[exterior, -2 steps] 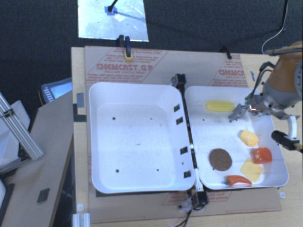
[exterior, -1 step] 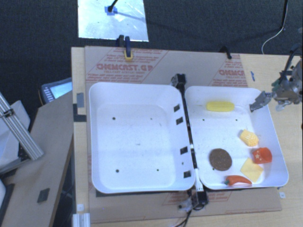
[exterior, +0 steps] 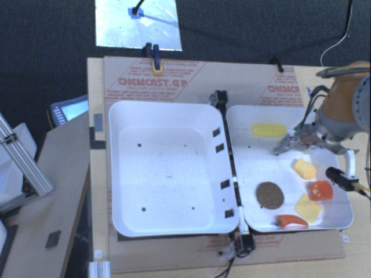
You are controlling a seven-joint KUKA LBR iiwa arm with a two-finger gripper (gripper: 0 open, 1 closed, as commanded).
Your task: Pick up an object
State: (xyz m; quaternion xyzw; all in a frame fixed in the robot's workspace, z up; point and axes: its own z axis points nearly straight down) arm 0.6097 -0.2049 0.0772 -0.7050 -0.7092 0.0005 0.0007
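The right bin [exterior: 249, 155] holds several toy foods. A long yellow piece [exterior: 269, 131] lies near its far wall. A smaller yellow ridged piece [exterior: 305, 168] sits right of centre. A brown round disc [exterior: 270, 195] lies at the near middle. A red piece [exterior: 320, 190], a yellow wedge [exterior: 308, 207] and a red-orange pepper [exterior: 291, 221] crowd the near right corner. My gripper [exterior: 288, 144] hangs low over the bin, just right of and below the long yellow piece and above the ridged piece. Nothing shows in its grasp.
The left bin [exterior: 124, 155] stands beside the right one, with a black-clipped divider [exterior: 227, 155] between them. The arm's orange band [exterior: 342, 106] and a black fitting [exterior: 341, 179] hang over the right bin's right side. A foil sheet [exterior: 138, 16] lies behind the bench.
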